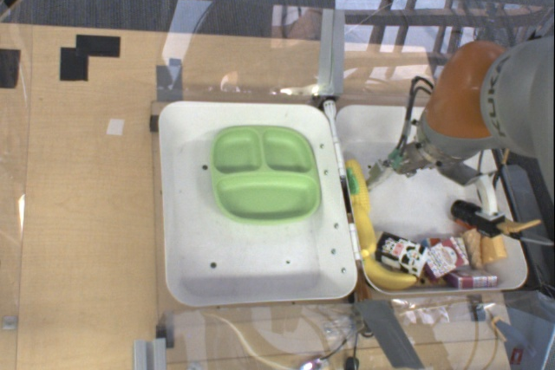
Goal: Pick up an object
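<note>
- Right bin (512, 277), near edge: banana (371, 249) along the left wall, cartons (434, 257) piled beside it.
- Left bin (186, 273): green tray (263, 172) lies centred.
- Arm (499, 100) reaches in from the right, orange band low over the right bin.
- Gripper (401, 160) hangs above the bin floor; whether it is open or closed, cannot tell.

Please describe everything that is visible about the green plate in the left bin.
The green plate is a light green tray with rounded corners, and it looks like matte plastic. It has three compartments: two smaller ones on the far side and one wide one on the near side, with raised ridges between them. All three look bare. It lies flat, right side up, a little beyond the middle of the left bin, resting on the white floor. Nothing else touches it, and it is apart from the bin walls.
</note>
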